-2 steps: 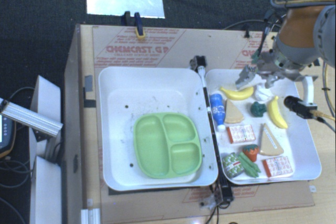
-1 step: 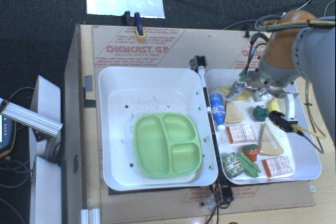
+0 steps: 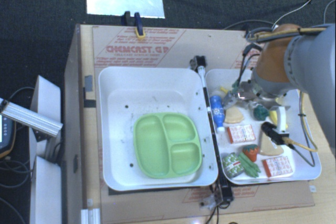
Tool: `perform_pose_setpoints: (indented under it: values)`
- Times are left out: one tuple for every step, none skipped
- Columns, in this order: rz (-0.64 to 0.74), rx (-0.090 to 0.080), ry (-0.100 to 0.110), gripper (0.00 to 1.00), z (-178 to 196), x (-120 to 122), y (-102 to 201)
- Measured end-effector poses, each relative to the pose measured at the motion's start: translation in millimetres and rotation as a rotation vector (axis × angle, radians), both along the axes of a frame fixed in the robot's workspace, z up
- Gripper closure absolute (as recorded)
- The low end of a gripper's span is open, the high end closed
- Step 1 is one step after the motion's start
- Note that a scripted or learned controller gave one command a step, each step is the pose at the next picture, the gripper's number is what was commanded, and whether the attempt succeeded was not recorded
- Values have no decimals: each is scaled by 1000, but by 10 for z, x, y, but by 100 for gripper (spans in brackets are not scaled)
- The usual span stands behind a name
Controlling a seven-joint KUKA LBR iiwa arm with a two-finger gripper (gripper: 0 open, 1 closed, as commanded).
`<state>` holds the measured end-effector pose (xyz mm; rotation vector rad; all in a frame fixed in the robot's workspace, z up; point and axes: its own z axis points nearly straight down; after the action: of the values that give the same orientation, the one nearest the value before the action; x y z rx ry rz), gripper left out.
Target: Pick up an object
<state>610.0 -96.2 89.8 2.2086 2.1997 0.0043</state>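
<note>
Nearest the camera, at the front of the shallow white bin on the view's right (image 3: pixel 314 173), lie a small red-and-white printed carton (image 3: pixel 277 166) and a bunch of green pea pods (image 3: pixel 240 164), with a small red fruit-like piece (image 3: pixel 251 152) just behind the pods and a tan, bread-like slice (image 3: pixel 271 148) beside it. A second red-and-white carton (image 3: pixel 241 134) sits a little further back. Beyond that, a blue plastic bottle with a white cap (image 3: pixel 216 111) lies along the bin's inner wall, a pale yellow wedge (image 3: pixel 234 115) rests just beside it, and a dark teal lump (image 3: pixel 261 112) lies near the wedge. My claw (image 3: pixel 239 95) hangs over the back part of this bin, just behind the wedge and bottle; I cannot tell whether it is apart or together, and I see nothing gripped in it. My grey arm with its orange band (image 3: pixel 310 60) reaches in from the right. The other white bin (image 3: pixel 115 113) holds a light green divided plastic plate (image 3: pixel 168 144). Further back, the table (image 3: pixel 157 44) shows a brown board with red lettering
</note>
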Motion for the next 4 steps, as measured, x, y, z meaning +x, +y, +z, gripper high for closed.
perform_pose_setpoints:
  values:
    - [-4,-3,-1,0,-1,-382,13]
    - [1,8,9,100,79,-391,68]
    - [-3,-1,8,0,92,-393,6]
    - [6,17,29,0,-69,460,-215]
